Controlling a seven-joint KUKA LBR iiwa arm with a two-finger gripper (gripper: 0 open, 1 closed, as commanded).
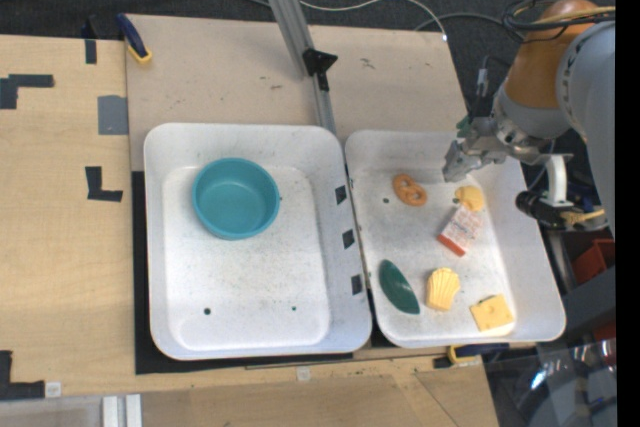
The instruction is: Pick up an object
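The right bin [520,245] holds several small objects: an orange pretzel-like piece [408,189], a small yellow item [470,199], a white and red packet [459,231], a dark green leaf-shaped piece [398,286], a yellow shell-shaped piece [443,288] and a yellow block [491,312]. My gripper [461,165] hangs over the bin's far right part, just above the small yellow item and to the right of the pretzel piece. I see nothing held in it.
The left bin [170,245] holds a teal bowl [235,198]. A slanted metal pole [288,0] rises behind the bins. Cables lie at the back and a blue and yellow clamp [133,38] sits at the bench's far left.
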